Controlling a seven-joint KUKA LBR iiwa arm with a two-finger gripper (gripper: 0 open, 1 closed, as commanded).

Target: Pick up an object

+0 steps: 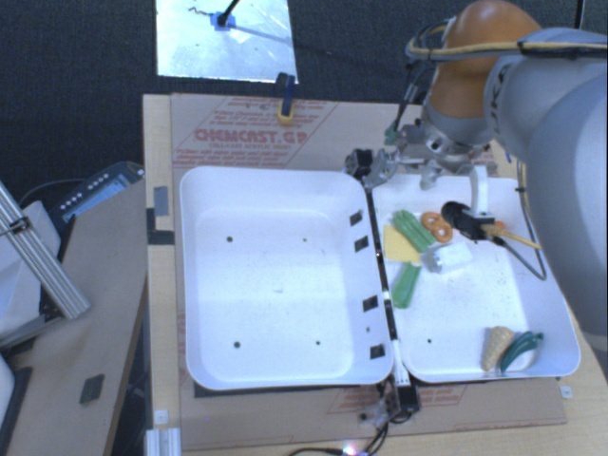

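Over the far end of the right bin [475, 302] the hand [427, 164] hovers (apart or together, I cannot tell), so it should best descend squarely onto the green stick [406, 285] lying near the middle wall, avoiding the neighbouring orange ring [437, 224].

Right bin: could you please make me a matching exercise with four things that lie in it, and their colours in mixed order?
Things:
1. ring
2. small block
3. flat sheet
4. stick beside the wall between the bins

Colours:
a. white
b. green
c. orange
d. yellow

Pairs: 1-c, 2-a, 3-d, 4-b
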